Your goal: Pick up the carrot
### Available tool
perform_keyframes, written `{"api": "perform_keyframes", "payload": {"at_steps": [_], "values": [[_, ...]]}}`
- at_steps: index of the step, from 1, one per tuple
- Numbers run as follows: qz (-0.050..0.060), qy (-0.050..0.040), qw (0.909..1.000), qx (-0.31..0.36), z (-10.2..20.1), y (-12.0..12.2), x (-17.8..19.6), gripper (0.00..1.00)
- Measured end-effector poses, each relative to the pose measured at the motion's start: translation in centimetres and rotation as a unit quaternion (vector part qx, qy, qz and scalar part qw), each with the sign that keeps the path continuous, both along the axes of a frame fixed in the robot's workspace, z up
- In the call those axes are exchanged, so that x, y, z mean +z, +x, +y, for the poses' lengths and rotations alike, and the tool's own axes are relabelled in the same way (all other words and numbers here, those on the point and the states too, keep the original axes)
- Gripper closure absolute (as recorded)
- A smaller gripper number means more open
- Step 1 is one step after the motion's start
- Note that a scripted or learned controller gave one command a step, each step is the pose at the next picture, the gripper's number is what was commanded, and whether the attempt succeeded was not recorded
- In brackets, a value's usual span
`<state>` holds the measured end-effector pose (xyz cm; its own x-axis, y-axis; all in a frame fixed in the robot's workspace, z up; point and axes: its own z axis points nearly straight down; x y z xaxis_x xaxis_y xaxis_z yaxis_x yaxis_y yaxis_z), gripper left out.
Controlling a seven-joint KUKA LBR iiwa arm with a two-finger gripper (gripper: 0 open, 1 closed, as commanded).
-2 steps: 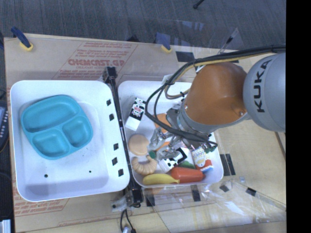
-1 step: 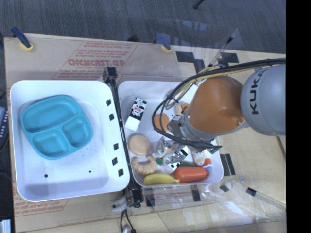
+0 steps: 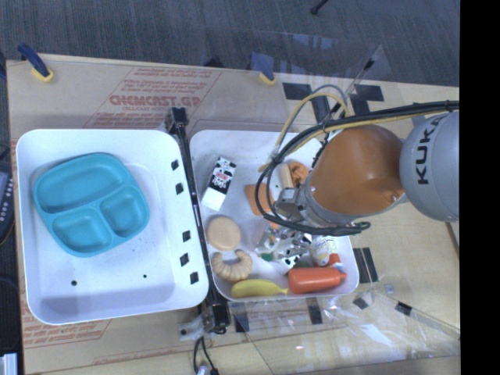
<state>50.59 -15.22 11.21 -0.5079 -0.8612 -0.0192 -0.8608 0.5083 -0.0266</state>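
Meanwhile the carrot (image 3: 316, 279) lies ungrasped in the right bin (image 3: 234, 143); my pincer (image 3: 287, 237) hovers near, its state unclear.

Arm (image 3: 367, 174) over right bin (image 3: 234, 143), carrot (image 3: 315, 280) inside

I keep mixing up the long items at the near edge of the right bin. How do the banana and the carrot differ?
The carrot is orange-red, thick and straight; the banana is yellow, slimmer and slightly curved. The carrot lies nearer the right bin's corner, below the gripper; the banana lies to its left, beneath the ring-shaped pastry. Both lie flat along the near wall.
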Motion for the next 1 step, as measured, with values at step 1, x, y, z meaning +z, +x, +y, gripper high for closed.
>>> {"api": "perform_keyframes", "payload": {"at_steps": [1], "values": [[0.01,0.0009,0.998,-0.062,8.41,1.6,8.49,1.0]]}}
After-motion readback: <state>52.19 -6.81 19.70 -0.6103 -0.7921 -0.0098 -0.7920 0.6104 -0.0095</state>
